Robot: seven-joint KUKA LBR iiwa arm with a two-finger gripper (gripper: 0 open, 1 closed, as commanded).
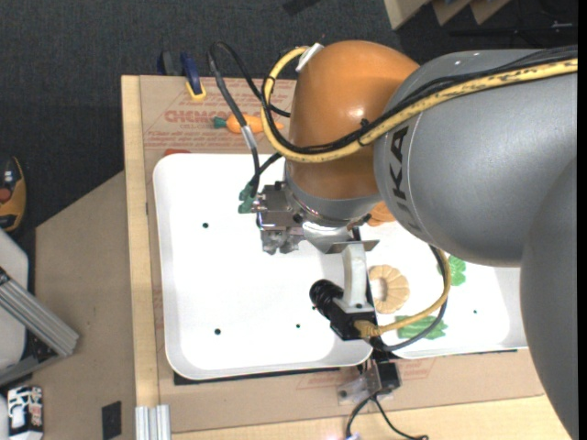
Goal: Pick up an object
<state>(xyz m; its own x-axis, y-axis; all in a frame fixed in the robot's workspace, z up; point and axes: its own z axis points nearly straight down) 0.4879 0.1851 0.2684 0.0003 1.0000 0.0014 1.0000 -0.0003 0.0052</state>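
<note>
camera view shows the gripper (275, 230) low over the middle of the white bin (188, 264), under the big grey and orange arm. if it is wide or narrow i cannot tell, and no thing is seen inside it. a beige ring (393, 288) with a wavy edge lies in the bin at 4 o'clock from the gripper, apart from it. just beside the ring, at 3 o'clock, is a green thing (455, 271), partly hidden by the arm. outside the bin, at 12 o'clock, an orange thing (240, 126) lies on the bench.
</note>
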